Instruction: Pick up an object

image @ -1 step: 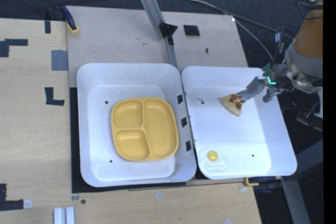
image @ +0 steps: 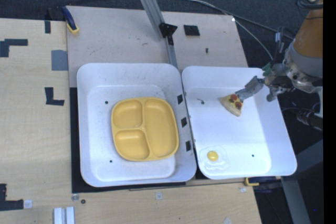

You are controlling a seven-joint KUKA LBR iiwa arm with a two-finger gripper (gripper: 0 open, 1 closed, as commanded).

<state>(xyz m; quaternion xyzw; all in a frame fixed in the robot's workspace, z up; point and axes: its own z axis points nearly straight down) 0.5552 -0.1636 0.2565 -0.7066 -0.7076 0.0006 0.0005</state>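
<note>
Gripper (image: pixel 241 96) touches pizza slice (image: pixel 231 104) in right bin (image: pixel 273 134) (white).

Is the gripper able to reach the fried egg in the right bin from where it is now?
Probably yes. The egg lies alone near the front of the right bin, with bare floor around it. The gripper is at the pizza slice, farther back in that bin.

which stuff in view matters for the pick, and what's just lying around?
For the job:
- tool, low over the right bin
- pizza slice, right at the tool's tip
- fried egg, near the right bin's front edge, another possible pick
- yellow divided plate in the left bin, also a possible pick

Lying about:
- blue-and-yellow clamp at the bench's back left
- cables behind the bins
</note>
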